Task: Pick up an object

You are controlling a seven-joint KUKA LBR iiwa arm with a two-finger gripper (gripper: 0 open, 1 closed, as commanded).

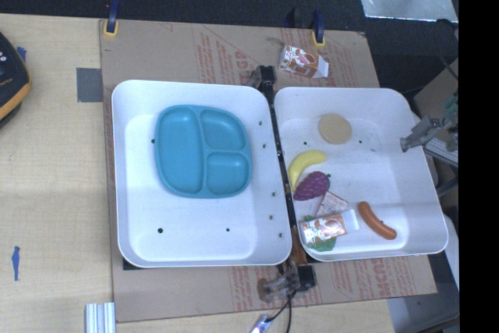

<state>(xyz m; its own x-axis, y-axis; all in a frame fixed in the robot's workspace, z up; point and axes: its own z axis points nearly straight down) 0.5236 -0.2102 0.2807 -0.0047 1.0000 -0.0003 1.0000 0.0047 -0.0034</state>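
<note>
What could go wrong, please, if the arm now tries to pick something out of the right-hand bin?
The banana, grapes and two packets lie crowded against the right bin's left wall, so the fingers may hit the wall or nudge a neighbour. The flat tan disc may offer little to grip. The gripper sits at the far right rim, so it has a long reach to that cluster.

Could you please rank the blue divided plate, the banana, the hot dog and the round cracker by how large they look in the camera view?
1. blue divided plate, by far the largest.
2. banana.
3. hot dog, close to the banana, so this order is unsure.
4. round cracker, roughly alike too.
</note>
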